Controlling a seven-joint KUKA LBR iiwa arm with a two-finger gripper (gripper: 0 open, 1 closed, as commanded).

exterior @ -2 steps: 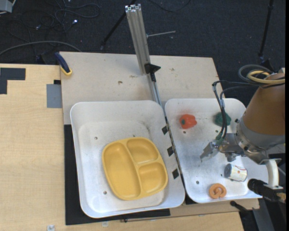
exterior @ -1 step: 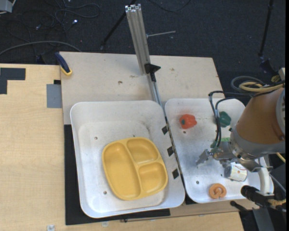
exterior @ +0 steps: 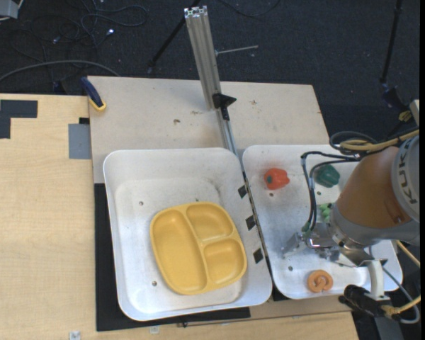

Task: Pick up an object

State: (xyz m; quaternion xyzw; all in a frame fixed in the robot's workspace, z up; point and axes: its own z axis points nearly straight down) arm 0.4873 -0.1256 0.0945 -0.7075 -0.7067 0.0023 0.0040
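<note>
Toys sit in the right bin [exterior: 287, 278]: a red tomato-like one [exterior: 275, 178] near the top, a dark green one [exterior: 328, 175] beside it to the right, and an orange swirly one [exterior: 319, 282] near the bottom edge. Over that bin hangs the big arm [exterior: 374, 193] with its orange band, and its gripper [exterior: 306, 242] is low, just above the orange toy and apart from it. I cannot tell how its jaws stand, and I see nothing held in them. A yellow tray [exterior: 197, 247] with three parts lies in the left bin [exterior: 127, 190].
</note>
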